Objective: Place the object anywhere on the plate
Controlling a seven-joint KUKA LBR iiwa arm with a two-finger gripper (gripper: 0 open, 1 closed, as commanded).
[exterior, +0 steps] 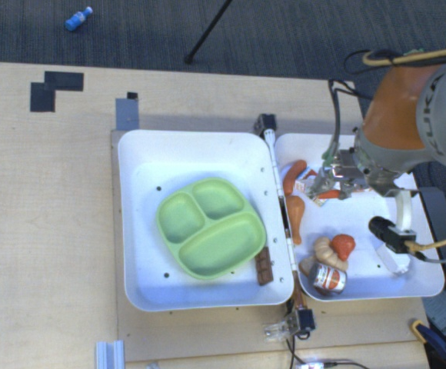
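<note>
On the light wooden desk (pixel 46 229) the left-hand shallow white bin (pixel 134 206) carries the pale green, three-compartment plastic plate (pixel 211 227), lying flat near the bin's middle with all three wells bare; a small dark brown bar (pixel 263 266) lies just beside its near right edge, against the bin wall. Across the divider, the right-hand white bin (pixel 431 283) holds the loose things: an orange sausage-shaped toy (pixel 293 177) at the far left, an orange carrot-like piece (pixel 294 215) nearer, then a beige knobbly piece (pixel 324 249) touching a small red tomato-like piece (pixel 344 244), with a printed metal can (pixel 330 279) on its side at the near edge. The claw (pixel 332 181) hangs over a small red-and-white packet-like object (pixel 315 188), which seems the likeliest thing to carry, though which object is meant is a judgement; whether the claw is spread or closed I cannot tell, nor whether it touches anything. These look like light, hollow plastic play foods: stiff enough not to crush, but smooth and rounded, so apt to slip or roll. A hold across the narrow middle of the piece would seem safest, and the can, heavier and curved, would be the worst pick
</note>
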